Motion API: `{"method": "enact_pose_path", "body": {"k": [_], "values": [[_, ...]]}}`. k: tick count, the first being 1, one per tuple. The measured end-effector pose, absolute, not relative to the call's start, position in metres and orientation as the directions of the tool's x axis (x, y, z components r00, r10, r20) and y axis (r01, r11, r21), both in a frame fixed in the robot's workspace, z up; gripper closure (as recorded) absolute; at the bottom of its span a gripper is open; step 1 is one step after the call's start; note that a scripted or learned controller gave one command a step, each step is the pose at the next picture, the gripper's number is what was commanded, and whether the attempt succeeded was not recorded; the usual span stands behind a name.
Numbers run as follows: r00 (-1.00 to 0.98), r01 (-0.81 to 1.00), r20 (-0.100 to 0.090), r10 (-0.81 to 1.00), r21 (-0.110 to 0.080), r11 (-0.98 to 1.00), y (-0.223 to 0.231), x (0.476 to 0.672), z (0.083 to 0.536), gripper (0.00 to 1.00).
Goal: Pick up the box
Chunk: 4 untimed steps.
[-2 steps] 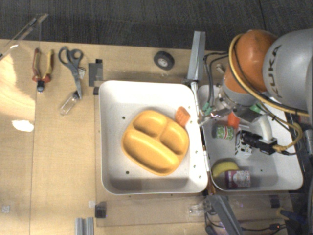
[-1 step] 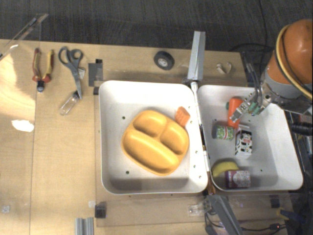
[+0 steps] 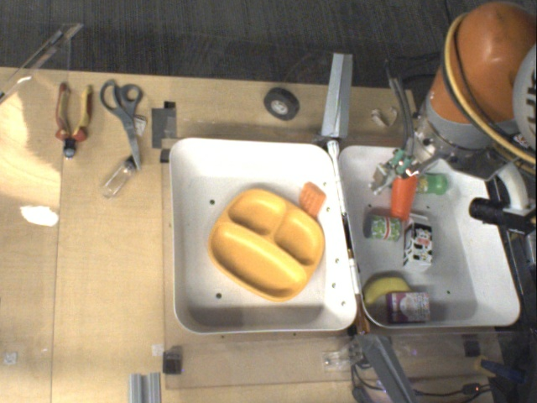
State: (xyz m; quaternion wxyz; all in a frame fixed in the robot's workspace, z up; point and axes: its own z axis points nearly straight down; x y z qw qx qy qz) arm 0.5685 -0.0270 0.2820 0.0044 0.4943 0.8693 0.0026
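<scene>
1. In the camera view, the worktop point(image 3: 92, 267) carries two white bins side by side: the left bin point(image 3: 193, 225) and the right bin point(image 3: 487, 284).
2. The arm point(image 3: 487, 65) reaches in from the right, and its tool point(image 3: 401, 168) hangs over the upper left part of the right bin. It is not possible to tell if the tool is open or closed, and no thing is seen gripped in it.
3. The box point(image 3: 418, 245), white with black marks, lies near the middle of the right bin, just below the tool and apart from it.
4. Around the box there is an orange carrot point(image 3: 404, 196) under the tool, a green can point(image 3: 386, 227) just to the left of the box, a green bottle point(image 3: 434, 183) above, and a yellow fruit point(image 3: 383, 290) touching a purple can point(image 3: 408, 306) below.
5. The left bin holds a big yellow tray point(image 3: 267, 243) and a small orange block point(image 3: 312, 198) at its upper right edge.
6. Scissors point(image 3: 126, 116), pliers point(image 3: 71, 117) and a tape roll point(image 3: 281, 103) lie on the worktop above the bins.
</scene>
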Motion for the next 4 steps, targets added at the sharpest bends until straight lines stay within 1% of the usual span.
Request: {"method": "enact_pose_path", "body": {"k": [1, 2, 3, 4], "values": [[-0.814, 0.581, -0.005, 0.581, 0.005, 0.814, -0.03, 0.567, 0.21, 1.0], [-0.582, 0.813, -0.004, 0.813, 0.007, 0.582, -0.013, 0.609, 0.266, 1.0], [-0.582, 0.813, -0.004, 0.813, 0.007, 0.582, -0.013, 0.609, 0.266, 0.0], [-0.584, 0.812, -0.004, 0.812, 0.005, 0.584, -0.093, 0.588, 0.2, 0.0]]}}
